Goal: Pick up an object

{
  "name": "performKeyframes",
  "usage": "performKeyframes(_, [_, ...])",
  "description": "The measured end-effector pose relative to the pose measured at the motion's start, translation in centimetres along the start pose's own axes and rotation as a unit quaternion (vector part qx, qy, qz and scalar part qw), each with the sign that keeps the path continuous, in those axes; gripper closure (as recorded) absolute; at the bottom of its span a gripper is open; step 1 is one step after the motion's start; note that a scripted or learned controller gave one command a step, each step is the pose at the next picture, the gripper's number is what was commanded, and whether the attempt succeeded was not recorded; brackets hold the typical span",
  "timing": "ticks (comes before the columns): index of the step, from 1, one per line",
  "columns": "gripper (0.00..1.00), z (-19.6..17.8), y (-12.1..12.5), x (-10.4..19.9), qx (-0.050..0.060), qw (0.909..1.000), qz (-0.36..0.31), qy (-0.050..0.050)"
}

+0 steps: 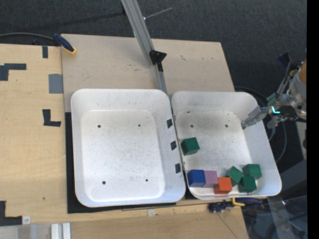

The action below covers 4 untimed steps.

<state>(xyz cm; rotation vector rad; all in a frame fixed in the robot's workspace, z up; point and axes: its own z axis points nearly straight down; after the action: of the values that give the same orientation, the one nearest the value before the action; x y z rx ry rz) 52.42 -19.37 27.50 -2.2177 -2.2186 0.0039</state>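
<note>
Several small cubes lie in the right white bin [209, 106]. A green cube [190, 145] sits alone near the bin's left wall. Along the front edge stand a blue cube [196, 177], a purple cube [211, 177] and an orange cube [224, 184]. Three more green cubes [247, 179] are clustered in the front right corner. My gripper [259, 120] hangs over the bin's right rim, well above and behind the cubes. It is open and holds nothing.
The left white bin [122, 146] lies beside the right one, with a rim between them. A slanted metal rail [142, 29] crosses the back of the bench. Cables hang at the far right.
</note>
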Motion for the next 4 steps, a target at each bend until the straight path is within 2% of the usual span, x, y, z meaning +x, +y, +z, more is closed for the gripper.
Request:
performKeyframes(1, [0.00, -0.2, 0.1, 0.0, -0.002, 1.0000, -0.001, 0.000])
performKeyframes(4, [0.00, 14.2, 1.1, 1.6, 0.000, 1.0000, -0.001, 0.000])
